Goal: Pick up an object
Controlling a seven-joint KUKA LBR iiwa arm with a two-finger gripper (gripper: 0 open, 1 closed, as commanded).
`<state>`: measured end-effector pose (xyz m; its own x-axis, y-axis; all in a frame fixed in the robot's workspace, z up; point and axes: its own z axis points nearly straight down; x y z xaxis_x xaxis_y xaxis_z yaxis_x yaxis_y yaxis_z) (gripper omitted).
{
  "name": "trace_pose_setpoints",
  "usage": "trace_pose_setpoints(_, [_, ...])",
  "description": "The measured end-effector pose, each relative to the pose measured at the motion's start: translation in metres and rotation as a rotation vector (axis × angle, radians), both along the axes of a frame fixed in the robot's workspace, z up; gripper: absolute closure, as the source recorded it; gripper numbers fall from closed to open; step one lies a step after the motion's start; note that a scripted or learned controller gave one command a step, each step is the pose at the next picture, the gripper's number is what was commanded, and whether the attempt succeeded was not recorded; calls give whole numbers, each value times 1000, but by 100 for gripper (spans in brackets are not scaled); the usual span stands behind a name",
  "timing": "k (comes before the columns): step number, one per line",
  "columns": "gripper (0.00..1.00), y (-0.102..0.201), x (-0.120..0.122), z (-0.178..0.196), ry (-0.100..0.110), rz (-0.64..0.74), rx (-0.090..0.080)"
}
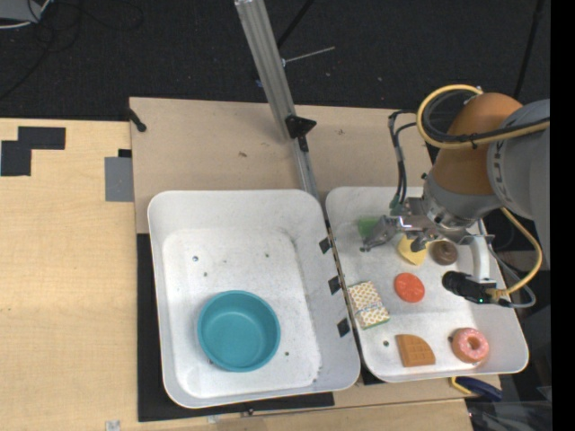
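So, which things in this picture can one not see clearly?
- Claw, camera view: too small and cluttered to tell open from shut.
- Green object: partly covered by the claw, so its kind is unclear.
- Yellow piece and brown round thing: half under the wrist.

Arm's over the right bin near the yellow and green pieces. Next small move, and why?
Probably lower the end effector straight onto the yellow piece, which lies just beneath it in the right bin. The green piece sits close on the camera's left, so going straight down should avoid nudging it. Whether anything is gripped yet is unclear from this angle.
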<state>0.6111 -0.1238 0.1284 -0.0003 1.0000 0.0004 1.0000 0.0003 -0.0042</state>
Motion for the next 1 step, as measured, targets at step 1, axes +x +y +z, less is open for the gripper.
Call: trace_pose_setpoints(1, [0,0,0,-38,-2,0,0])
